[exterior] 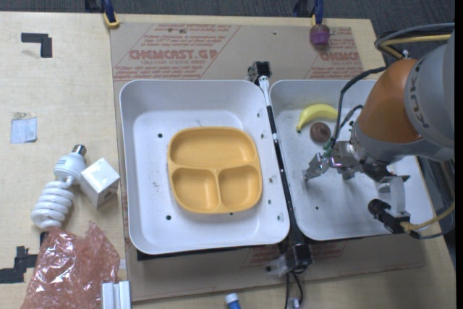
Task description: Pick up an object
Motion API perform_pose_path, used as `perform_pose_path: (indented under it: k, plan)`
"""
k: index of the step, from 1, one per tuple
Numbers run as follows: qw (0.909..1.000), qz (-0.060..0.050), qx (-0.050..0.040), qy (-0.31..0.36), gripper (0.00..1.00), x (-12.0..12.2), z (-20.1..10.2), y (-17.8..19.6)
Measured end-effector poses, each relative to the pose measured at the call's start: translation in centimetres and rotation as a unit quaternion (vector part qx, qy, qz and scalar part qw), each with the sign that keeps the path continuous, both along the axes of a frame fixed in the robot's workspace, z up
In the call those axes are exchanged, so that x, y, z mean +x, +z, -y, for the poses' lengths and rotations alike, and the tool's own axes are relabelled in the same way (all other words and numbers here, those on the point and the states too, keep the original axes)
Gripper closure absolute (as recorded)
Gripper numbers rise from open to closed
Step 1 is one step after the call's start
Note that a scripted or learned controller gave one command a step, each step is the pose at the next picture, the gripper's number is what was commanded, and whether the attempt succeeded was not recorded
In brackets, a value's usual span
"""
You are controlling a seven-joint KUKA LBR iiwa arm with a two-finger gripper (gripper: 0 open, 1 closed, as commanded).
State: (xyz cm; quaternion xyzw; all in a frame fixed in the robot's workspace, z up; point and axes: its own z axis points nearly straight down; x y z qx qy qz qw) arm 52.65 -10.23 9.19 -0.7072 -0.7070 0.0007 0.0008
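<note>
Yellow banana (318,113); orange-yellow tray (215,170); white bins (145,155); perhaps brown round thing (320,131).

**Count of things on and around my bench**

I count two white bins, the left bin (137,155) and the right bin (289,94), side by side. The left one holds one yellow divided plate (215,170) with three compartments. The right one holds one banana (318,113) and one small round brown thing (320,131). Outside the bins I count one spiral light bulb (58,192), one small white cube (100,181), one crumpled pink plastic bag (69,268), two blue clamps, one (107,9) and another (317,9), and one purple knob (320,34).
</note>
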Motion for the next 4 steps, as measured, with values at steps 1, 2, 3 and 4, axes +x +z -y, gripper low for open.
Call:
perform_pose_path:
  k: [1,2,3,4]
  plan:
    - [1.0000,0.001,-0.0004,-0.001,1.00,0.1,0.1,1.0]
    - [1.0000,0.001,-0.0005,-0.001,0.00,0.1,0.1,1.0]
    - [1.0000,0.001,0.0000,-0.001,0.00,-4.9,-0.9,0.0]
    - [1.0000,0.002,-0.0004,-0.002,1.00,-4.8,-0.8,1.0]
